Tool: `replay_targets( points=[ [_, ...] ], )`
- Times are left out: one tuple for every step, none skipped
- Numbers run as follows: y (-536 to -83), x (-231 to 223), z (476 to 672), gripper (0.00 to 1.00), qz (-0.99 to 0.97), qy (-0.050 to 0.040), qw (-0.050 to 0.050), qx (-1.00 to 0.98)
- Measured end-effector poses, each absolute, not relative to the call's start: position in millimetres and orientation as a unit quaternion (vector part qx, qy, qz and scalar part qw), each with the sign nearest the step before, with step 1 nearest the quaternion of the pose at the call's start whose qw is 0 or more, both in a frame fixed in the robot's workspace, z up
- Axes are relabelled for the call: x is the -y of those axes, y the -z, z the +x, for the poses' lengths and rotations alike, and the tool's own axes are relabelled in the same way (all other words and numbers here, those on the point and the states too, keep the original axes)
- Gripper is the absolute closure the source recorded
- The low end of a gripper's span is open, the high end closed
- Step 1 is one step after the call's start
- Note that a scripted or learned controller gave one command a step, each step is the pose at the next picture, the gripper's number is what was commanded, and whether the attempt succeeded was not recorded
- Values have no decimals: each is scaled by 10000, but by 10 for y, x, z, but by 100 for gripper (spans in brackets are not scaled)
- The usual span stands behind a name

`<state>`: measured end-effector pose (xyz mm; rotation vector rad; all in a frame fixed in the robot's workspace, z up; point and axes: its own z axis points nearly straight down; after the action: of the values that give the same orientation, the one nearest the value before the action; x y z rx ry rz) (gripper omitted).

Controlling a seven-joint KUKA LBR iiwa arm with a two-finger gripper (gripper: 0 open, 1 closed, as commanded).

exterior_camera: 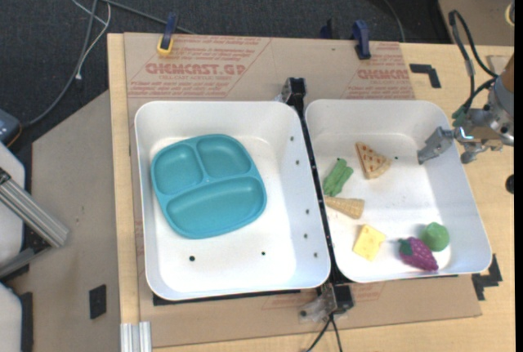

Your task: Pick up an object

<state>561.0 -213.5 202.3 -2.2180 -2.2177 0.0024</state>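
1. One teal divided plate (209,184) lies in the left bin (155,126).
2. The right bin (458,179) holds six toy foods: green pepper (337,176), waffle slice (372,160), cone (344,207), cheese (368,242), grapes (417,253), lime (437,235).
3. My hand (441,143) hovers at the right bin's upper-right rim, gripping nothing; whether it is open I cannot tell.

Bright even light, soft shadows, sharp.

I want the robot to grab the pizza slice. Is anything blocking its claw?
Nothing visible does. The gripper sits at the right bin's far right rim, and bare white floor lies between it and the pizza slice.
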Motion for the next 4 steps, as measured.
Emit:
replay_targets(
  points=[
    [-1415,2131,5668,0,-7069,-9,28,7073],
    [-889,2121,5664,0,-7069,-9,29,7073],
    [-1030,2128,5678,100,-7070,6,2,7072],
    [-1552,2156,5791,100,-7068,12,-30,7074]
  ],
)
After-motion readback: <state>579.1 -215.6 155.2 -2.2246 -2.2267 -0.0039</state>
